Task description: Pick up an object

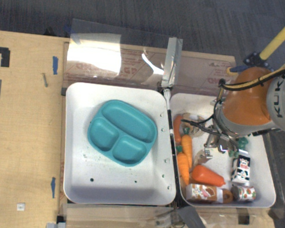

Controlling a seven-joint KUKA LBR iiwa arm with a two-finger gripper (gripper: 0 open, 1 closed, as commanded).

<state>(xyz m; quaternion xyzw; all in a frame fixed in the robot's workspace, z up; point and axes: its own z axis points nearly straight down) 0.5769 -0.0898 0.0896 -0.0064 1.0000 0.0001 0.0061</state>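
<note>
My gripper (214,149) hangs over the middle of the right bin (267,192), below the arm's orange band. It is open, and nothing sits between its fingers. Just below it lies a fat orange carrot toy (208,175). Thin orange carrots (184,158) line the bin's left wall. A labelled jar (205,193) lies on its side along the front wall, next to a small can (246,193). To the right of the gripper stands a black-and-white carton (241,169). A small teal piece (241,141) peeks out under the arm.
The left bin (77,180) holds a teal divided plate (123,132) near its middle. A metal divider (170,64) rises behind the gap between the bins. Cables hang off the wrist above the right bin's back.
</note>
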